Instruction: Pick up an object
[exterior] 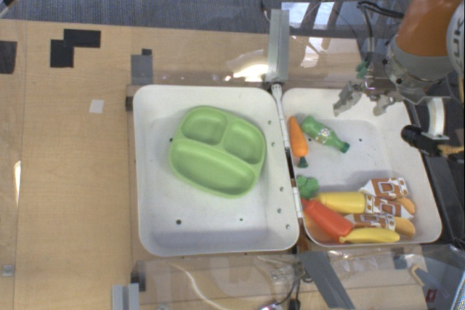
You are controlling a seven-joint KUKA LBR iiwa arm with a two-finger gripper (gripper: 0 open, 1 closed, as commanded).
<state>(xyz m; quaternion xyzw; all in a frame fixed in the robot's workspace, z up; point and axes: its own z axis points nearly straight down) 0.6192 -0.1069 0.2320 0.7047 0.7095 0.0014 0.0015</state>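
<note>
Nothing has been picked up yet, as far as this view shows: the claw (pixel 363 99) hangs spread apart and bare, with no object between its fingers, above the far edge of the right bin (pixel 429 229). Every candidate lies in that bin: a green bottle (pixel 325 135) nearest the claw, an orange carrot (pixel 297 137) just beside the bottle against the bin's left wall, and a heap of toy food (pixel 360 213) at the near end. Choosing a target, descending, closing and lifting all remain, by my reading
</note>
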